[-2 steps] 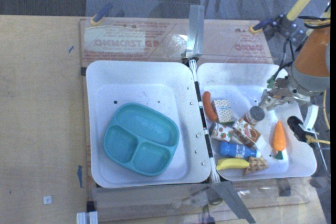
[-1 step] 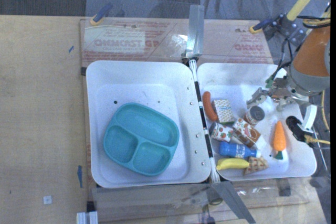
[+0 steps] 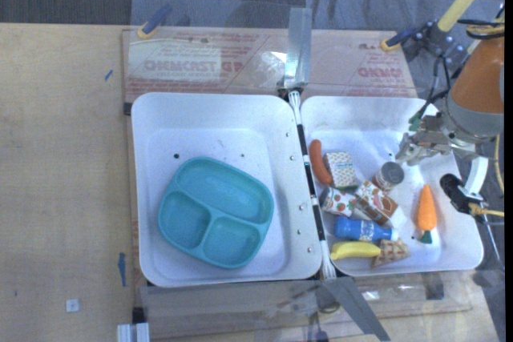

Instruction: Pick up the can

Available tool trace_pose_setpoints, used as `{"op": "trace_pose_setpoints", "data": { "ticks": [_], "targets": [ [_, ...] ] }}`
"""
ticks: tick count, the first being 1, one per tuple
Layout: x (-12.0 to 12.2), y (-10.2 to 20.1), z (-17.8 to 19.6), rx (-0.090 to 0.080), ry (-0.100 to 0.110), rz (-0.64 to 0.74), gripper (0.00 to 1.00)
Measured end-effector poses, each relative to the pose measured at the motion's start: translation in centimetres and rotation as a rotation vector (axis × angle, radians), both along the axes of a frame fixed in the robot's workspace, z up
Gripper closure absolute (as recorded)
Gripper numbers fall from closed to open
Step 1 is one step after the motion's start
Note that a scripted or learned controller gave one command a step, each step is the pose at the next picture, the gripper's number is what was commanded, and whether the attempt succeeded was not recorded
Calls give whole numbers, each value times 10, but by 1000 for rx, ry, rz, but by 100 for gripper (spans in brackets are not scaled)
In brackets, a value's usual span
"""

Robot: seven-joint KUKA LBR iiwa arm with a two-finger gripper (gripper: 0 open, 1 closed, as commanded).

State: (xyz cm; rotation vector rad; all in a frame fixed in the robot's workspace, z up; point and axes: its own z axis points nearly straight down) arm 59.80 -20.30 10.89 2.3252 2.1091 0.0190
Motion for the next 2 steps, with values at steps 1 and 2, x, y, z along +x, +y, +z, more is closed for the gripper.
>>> {"op": "trace_pose_setpoints", "data": {
  "ticks": [1, 2],
  "targets": [
    [0, 0, 0, 0, 0, 0, 0],
    [-17, 0, -19, 11, 0, -28, 0]
  ]
}}
